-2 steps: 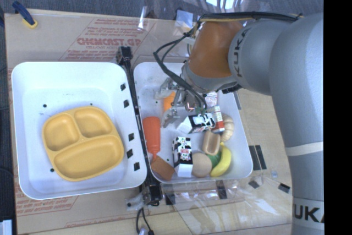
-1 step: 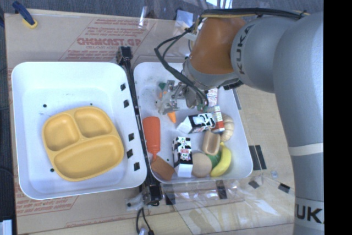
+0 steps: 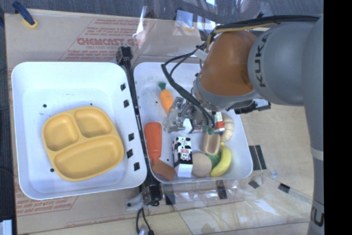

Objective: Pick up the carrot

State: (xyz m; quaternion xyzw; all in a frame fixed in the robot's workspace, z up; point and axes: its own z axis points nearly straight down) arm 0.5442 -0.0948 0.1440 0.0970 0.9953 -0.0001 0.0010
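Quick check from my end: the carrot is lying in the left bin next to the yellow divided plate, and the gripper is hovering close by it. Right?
Not quite. The carrot lies in the right bin, not the left one; the camera view shows it there with the gripper close by. The yellow divided plate sits in the left bin.

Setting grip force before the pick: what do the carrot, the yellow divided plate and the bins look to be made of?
Carrot: probably moulded plastic toy food, smooth orange body with a small green top, uniform colour.
Yellow divided plate: likely hard plastic, matte to satin, rounded moulded compartments in a single colour.
Bins: seemingly thin white plastic, slightly glossy, with rounded corners and shallow walls.
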